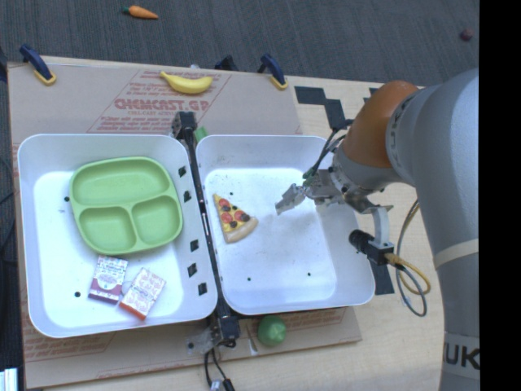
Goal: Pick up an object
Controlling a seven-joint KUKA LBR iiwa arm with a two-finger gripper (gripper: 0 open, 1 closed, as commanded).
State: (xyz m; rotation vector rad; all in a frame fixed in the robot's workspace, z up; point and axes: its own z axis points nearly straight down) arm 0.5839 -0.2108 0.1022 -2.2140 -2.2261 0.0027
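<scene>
Two shallow white bins sit side by side on a cardboard-covered bench point(244, 112), meeting along a black divider strip. The right bin point(326, 287) holds a pizza slice point(234, 217), which lies near the bin's left wall, close to the divider, with its crust end toward the front edge. The gripper point(291, 198) hangs over the middle of that bin, to the right of the pizza slice and apart from it, with bare white floor between them. Its fingers point toward the slice and look slightly parted, with nothing between them. The grey arm, with its orange band point(376, 129), reaches in across the right bin's right rim.

The left bin point(32, 218) carries a green divided plate point(124, 202) in its rear half. Two small snack packets point(128, 285) lie side by side near its front edge, in front of the plate, the darker one on the left and the orange one on the right.

Outside the bins, a banana point(187, 81) rests on the cardboard near the bench's rear edge. A green ball point(272, 330) sits at the front edge, just beside the right bin's front left corner. A carrot point(142, 11) lies on the dark floor beyond the bench.
</scene>
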